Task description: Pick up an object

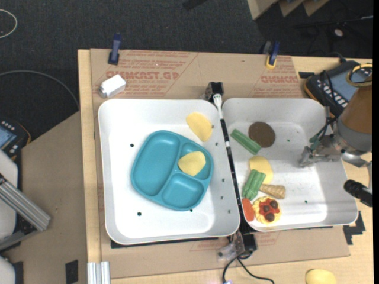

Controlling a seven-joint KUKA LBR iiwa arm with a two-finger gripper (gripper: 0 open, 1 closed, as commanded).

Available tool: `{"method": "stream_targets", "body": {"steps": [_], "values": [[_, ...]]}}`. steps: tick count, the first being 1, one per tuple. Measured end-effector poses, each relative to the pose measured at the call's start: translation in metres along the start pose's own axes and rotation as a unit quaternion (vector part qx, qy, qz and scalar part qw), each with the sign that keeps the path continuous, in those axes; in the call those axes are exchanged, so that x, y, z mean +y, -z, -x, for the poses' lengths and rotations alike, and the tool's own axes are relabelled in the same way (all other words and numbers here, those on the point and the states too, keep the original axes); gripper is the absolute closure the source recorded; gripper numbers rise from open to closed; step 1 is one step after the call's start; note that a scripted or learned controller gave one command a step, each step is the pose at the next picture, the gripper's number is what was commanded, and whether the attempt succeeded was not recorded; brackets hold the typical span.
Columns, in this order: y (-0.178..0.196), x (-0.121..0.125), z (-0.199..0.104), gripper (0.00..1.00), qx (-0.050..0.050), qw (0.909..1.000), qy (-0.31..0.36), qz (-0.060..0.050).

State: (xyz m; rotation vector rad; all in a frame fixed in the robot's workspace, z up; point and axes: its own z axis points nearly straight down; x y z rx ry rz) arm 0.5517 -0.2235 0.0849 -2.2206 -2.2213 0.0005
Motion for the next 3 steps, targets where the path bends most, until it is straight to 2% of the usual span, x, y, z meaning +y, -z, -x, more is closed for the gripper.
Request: {"method": "stream_targets", "body": {"steps": [1,2,3], "values": [[0.000,-0.007,0.000,1.00,0.000,1.0000,0.000,-0.001],[0.001,0.050,-0.001,1.00,-0.001,1.0000,0.001,0.003],[0.000,0.074,0.000,1.00,-0.001,1.0000,0.001,0.003]]}}
